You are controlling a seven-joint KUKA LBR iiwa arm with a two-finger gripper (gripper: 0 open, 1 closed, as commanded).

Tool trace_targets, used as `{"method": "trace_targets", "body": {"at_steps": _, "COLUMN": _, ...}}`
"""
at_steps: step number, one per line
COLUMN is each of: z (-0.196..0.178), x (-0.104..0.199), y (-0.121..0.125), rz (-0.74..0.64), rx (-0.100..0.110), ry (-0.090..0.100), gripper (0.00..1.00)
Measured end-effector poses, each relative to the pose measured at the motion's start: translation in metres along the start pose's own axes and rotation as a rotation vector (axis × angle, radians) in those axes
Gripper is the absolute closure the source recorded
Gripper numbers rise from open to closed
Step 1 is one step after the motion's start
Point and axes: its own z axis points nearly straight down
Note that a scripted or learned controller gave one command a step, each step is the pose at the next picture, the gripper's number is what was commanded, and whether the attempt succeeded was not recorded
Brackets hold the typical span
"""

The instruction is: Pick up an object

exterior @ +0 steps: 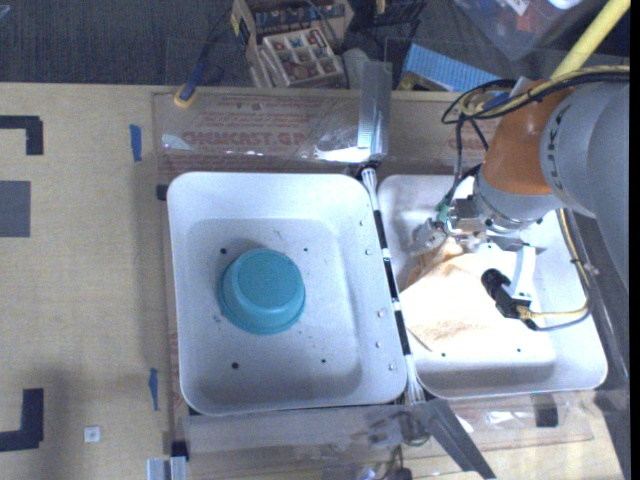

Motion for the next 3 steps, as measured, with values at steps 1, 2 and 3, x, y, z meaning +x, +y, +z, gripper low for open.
{"method": "trace_targets", "body": {"at_steps": 1, "z": -0.012, "x": 0.0, "y": 0.002, "rz": 0.0, "rx": -0.005, "ry": -0.001, "gripper": 1.0}}
{"method": "trace_targets", "body": {"at_steps": 2, "z": -0.022, "x": -0.001, "y": 0.002, "rz": 0.001, "rx": -0.008, "ry": -0.002, "gripper": 1.0}}
{"method": "trace_targets", "body": {"at_steps": 3, "z": -0.097, "x": 0.034, "y": 0.047, "rz": -0.465, "rx": 0.0, "ry": -0.001, "gripper": 1.0}}
